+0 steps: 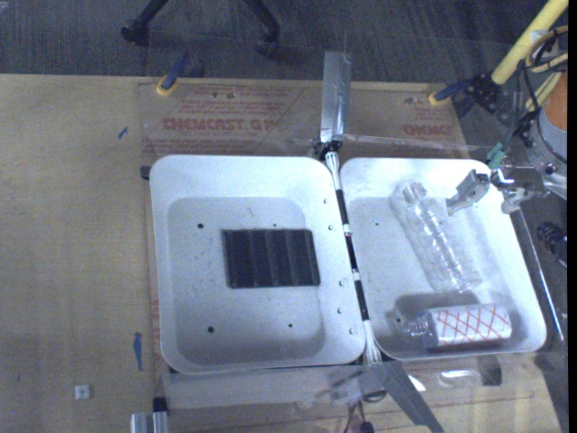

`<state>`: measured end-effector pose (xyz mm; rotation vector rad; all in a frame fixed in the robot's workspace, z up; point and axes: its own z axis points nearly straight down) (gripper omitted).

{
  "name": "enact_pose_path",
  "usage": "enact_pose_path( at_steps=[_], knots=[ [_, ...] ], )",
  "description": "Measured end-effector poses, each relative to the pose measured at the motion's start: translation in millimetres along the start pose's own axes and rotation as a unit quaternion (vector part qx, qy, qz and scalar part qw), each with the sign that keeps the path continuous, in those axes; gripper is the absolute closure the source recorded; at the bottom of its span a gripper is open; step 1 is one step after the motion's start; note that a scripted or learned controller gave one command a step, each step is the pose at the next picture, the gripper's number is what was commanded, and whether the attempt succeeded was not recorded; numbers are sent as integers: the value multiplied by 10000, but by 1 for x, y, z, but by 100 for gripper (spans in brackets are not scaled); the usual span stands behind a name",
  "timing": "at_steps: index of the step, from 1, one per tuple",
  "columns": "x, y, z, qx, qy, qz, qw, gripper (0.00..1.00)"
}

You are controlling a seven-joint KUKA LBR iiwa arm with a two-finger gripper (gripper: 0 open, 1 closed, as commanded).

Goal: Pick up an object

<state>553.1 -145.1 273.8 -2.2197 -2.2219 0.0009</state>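
Note:
A clear plastic bottle (437, 237) lies on a slant in the right bin (379, 197). A second bottle with a red criss-cross label (460, 325) lies on its side along that bin's near wall. A dark ribbed rectangular pad (270, 258) rests flat in the middle of the left bin (180, 197). My gripper (466, 191) hangs over the far right part of the right bin, just right of the clear bottle's upper end, and I see nothing held in it.
A metal post (334, 97) stands behind the seam between the bins. A clear acrylic sheet (225, 120) lies at the back, held by clamps. Cables and a yellow bar (536, 34) crowd the far right. Bare wooden bench (72, 242) spreads to the left.

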Motion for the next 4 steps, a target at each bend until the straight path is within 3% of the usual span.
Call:
enact_pose_path(
  at_steps=[1, 2, 3, 4],
  knots=[
    [-25, -32, 73, -6, -3, 233, 9997, 0],
    [-53, -1, 180, -13, -4, -342, 9994, 0],
    [-55, 0, 169, -33, -18, -327, 9995, 100],
    [22, 7, 79, -11, -4, -1073, 9942, 100]
  ],
)
